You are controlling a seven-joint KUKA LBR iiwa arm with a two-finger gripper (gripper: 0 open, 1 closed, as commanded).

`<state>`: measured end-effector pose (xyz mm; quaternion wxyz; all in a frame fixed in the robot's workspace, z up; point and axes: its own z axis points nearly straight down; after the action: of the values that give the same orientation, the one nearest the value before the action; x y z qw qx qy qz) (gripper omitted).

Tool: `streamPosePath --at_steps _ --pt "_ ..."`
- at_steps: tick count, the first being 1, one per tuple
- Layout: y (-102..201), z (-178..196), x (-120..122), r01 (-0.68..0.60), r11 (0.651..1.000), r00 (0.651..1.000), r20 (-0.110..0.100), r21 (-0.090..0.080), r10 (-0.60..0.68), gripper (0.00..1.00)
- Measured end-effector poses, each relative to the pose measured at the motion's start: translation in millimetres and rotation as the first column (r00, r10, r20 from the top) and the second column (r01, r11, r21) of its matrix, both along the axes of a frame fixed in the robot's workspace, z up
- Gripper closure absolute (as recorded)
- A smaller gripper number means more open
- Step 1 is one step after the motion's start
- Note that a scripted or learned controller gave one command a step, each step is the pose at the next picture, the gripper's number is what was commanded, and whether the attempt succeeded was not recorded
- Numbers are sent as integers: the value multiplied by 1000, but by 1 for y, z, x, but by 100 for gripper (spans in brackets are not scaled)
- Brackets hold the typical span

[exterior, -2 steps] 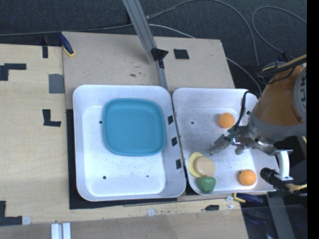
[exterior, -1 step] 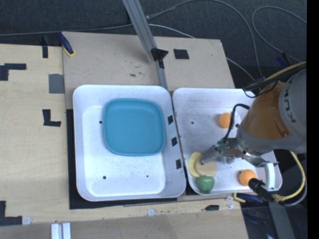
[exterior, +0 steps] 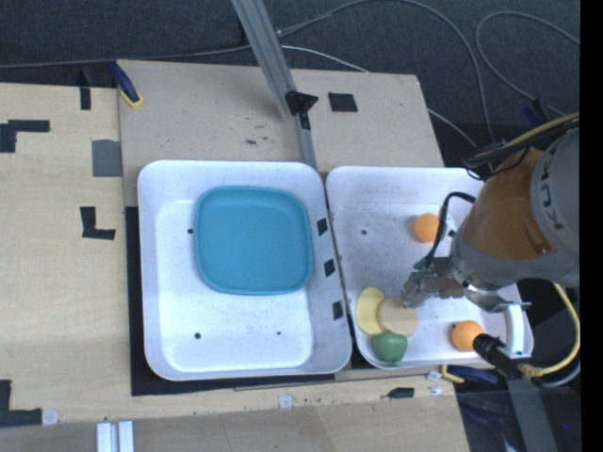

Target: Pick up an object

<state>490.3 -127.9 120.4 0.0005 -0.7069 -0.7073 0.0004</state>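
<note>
This is a robotics lab, set up for picking trials. The left bin (exterior: 160,252) and its twin, the right bin (exterior: 377,191), sit side by side on a plywood bench (exterior: 57,243) marked with black tape. An industrial arm (exterior: 513,219) reaches over the right bin. Behind the bins, loose cables (exterior: 377,17) trail across dark carpet (exterior: 113,12), and a bare aluminium rail (exterior: 268,45) slants up from the bench. In front of the right bin, a yellow cable (exterior: 561,351) loops off the bench edge.
</note>
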Motion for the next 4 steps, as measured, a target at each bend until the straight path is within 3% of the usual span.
streamPosePath --at_steps 3,4 --pt "5 154 3 0 1000 1000 5 -1 0 100" --pt "51 157 23 -4 1000 1000 1 1 4 100"
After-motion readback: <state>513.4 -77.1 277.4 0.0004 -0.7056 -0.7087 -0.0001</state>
